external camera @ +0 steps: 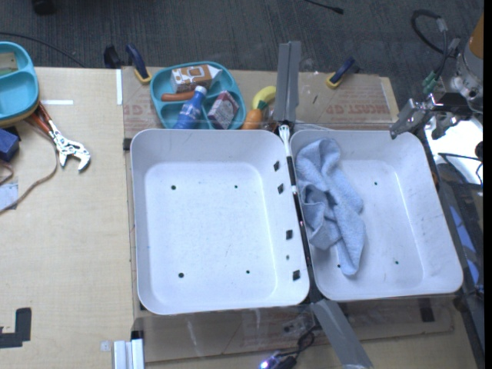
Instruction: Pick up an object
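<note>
Lying: a crumpled blue-grey cloth [330,204] in the right bin [407,229], against its left wall.
Left bin [215,221]: beside it, touching.
Gripper [419,118]: above right bin's far right corner, holding nothing.
Finger state: cannot tell.

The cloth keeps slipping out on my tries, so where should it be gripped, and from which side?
Probably the bunched fold near the middle of the cloth, taken straight from above. It lies crumpled against the right bin's left wall, so raised folds offer more to pinch than the flat edges.

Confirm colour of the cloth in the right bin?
Light blue-grey, plain, no pattern. The cloth lies crumpled along the right bin's left side in the camera view.
</note>
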